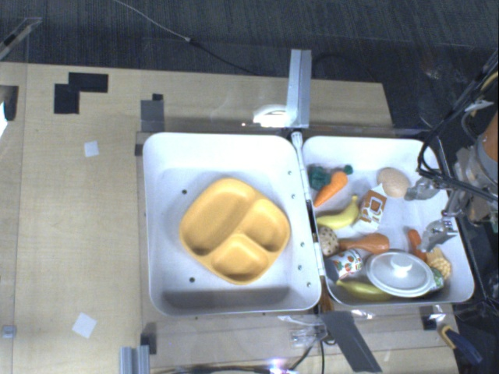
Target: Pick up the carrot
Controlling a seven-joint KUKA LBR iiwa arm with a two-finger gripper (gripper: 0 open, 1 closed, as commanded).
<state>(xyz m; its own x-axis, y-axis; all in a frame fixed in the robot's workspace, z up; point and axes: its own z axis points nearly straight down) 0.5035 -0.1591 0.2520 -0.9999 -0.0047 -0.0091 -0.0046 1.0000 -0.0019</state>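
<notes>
Camera view gives me both white bins from above, and I see my pincer [433, 209] at the right side of the right bin [465, 291], hanging off the grey arm [477, 179] that comes in from that edge. Its two metal fingers [422, 190] stand apart, one above the other in the picture, and I see nothing between them, so I read it as spread and holding nothing. The carrot [330, 187] lies well to the left of the pincer, near the bin's upper left corner, tilted, with its green top [317, 176] pointing up and left. Between carrot and pincer sit a beige egg-like piece [394, 181], a small white and orange carton [373, 207] and a yellow banana [341, 216]. Just below the pincer lies a small orange-red piece [415, 240], and below that a white lidded pot [401, 273] next to a speckled tan item [439, 262]. An orange sausage-like piece [365, 244] lies left of the pot. Far to the left of the pincer, in the left bin [168, 232], rests a yellow divided plate [235, 229].
</notes>
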